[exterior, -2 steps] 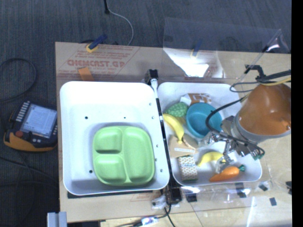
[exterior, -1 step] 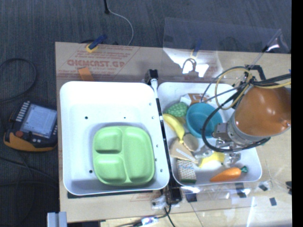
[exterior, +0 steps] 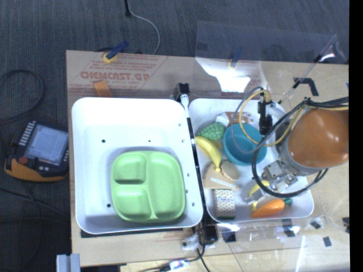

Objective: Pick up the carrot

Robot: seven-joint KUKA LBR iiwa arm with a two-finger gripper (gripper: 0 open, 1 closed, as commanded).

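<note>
Carrot is lying flat in the right bin, at its near edge toward the right corner, green stem end pointing right. You've got the gripper directly above and just behind it, close, but nothing shows between the two that reads as a grasp. You can't tell from this angle how the jaws stand; the wrist and cable loops cover them.

Just left of the carrot there's a small yellow piece, partly under the gripper hardware. Further left, a patterned roll sits upright against the near wall. Behind that, a banana runs diagonally, with a pale beige item beside its lower end. A green textured ball sits at the banana's far end, touching a blue bowl that takes the middle of the bin.

The arm's orange band hangs over the bin's right side.

Left bin holds a green divided plate, three compartments, in its near half.
</note>
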